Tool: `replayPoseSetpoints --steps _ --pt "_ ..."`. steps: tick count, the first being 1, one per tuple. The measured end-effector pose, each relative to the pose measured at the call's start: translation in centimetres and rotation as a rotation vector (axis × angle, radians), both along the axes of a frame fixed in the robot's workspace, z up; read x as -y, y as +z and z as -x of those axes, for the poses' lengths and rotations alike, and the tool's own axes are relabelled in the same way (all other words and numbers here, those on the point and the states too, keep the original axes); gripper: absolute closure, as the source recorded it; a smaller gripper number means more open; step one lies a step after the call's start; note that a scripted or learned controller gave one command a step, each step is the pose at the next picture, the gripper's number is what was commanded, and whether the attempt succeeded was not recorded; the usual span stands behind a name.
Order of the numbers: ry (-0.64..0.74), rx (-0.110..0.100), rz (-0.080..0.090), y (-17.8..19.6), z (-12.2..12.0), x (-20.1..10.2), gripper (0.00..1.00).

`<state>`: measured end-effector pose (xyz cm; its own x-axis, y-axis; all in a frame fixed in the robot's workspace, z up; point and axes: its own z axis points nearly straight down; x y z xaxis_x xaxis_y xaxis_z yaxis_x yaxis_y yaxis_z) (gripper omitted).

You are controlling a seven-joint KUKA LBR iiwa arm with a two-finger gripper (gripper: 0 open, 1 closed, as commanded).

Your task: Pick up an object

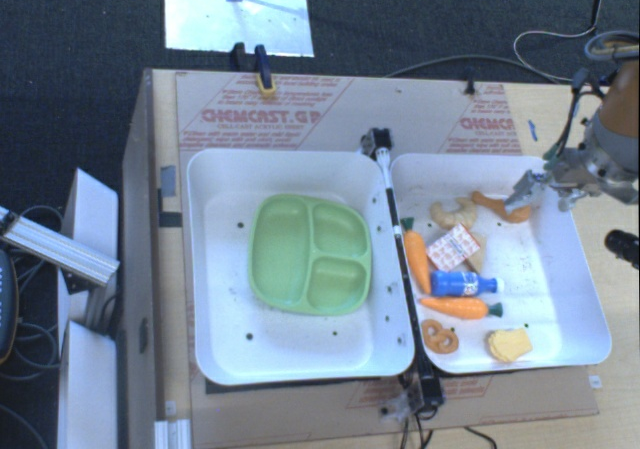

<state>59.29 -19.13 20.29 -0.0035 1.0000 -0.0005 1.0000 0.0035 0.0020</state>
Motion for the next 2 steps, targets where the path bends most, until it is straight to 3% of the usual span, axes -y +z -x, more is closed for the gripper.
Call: replayPoseSetpoints --steps 1,2 --pt "0.001 -0.002 -0.001 -7.9 1.4 -5.0 0.0" --pt "0.001 0.0 0.0 -11.9 -3.8 -3.7 0.0"
